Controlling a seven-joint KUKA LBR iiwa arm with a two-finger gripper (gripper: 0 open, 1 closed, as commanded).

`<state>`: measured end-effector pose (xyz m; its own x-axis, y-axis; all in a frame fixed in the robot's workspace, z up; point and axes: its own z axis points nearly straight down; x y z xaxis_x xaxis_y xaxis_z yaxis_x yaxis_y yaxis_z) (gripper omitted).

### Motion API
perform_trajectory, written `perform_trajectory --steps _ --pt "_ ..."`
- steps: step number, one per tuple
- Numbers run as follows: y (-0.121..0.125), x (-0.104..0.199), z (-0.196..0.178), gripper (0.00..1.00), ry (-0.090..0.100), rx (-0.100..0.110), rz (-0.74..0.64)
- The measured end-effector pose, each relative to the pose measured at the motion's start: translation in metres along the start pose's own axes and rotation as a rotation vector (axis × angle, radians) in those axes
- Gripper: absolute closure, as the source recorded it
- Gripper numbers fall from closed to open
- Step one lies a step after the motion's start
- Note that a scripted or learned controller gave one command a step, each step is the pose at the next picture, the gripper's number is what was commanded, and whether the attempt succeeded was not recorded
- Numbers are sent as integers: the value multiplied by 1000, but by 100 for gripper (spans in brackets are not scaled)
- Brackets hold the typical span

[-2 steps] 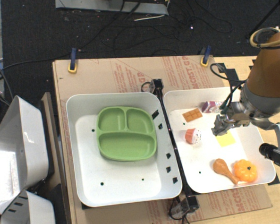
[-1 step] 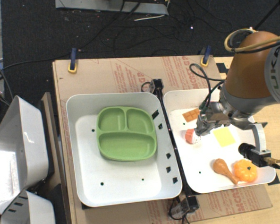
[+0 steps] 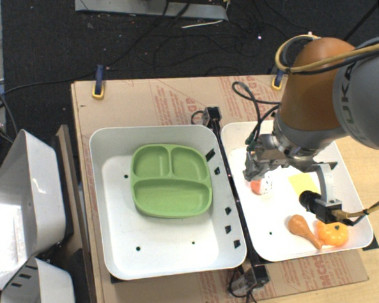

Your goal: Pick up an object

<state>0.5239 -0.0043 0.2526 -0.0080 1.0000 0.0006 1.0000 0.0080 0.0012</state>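
I am in the approach step: my gripper [image 3: 258,172] hangs low over the right bin [image 3: 354,176], just above a small red-and-white piece [image 3: 263,187] near that bin's left wall. That piece looks like the likeliest pick, and it lies on the bin floor, not between my fingers, so I hold nothing that I can see. Whether the gripper stands open or closed I cannot tell; my own wrist covers it from above.

Next I would judge that the move calls for a straight drop onto the piece, centred on it, then a close and a lift. The bin wall is near on the left, so a finger could catch it.

Other candidates lie well apart toward the bin's near right corner: an orange fruit [image 3: 335,234] touching a tan drumstick shape [image 3: 302,228], and a yellow flat thing [image 3: 304,184] partly under my arm. A dark fitting hides where these meet. The left bin [image 3: 109,204] holds a green tray [image 3: 172,180].
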Motion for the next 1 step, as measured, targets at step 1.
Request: perform_trajectory --steps 1 --pt "-1 52 -2 100 0 1 0"
